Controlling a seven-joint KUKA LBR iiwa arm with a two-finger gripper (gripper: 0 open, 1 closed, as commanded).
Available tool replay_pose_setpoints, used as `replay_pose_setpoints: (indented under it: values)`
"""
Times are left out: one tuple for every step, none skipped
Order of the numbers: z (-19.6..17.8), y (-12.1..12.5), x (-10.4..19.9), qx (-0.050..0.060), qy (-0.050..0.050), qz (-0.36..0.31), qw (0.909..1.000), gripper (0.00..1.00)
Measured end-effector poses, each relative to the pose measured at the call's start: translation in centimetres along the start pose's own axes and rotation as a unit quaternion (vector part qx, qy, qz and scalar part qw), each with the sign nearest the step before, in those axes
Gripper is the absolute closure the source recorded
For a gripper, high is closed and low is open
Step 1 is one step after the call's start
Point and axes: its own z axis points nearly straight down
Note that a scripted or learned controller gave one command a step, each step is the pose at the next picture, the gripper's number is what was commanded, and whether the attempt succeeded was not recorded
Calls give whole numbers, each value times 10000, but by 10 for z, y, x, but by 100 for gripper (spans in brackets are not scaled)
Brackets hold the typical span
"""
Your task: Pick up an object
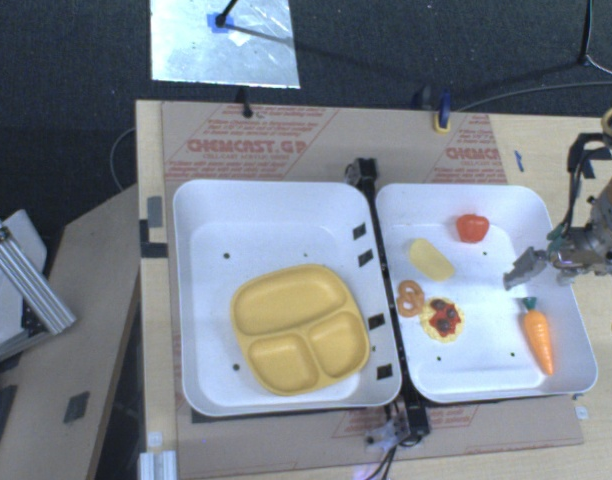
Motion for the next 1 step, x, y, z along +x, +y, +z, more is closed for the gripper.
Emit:
replay_pose_setpoints:
  values:
    - [-6, 3, 1, -59, -14, -19, 10000, 0]
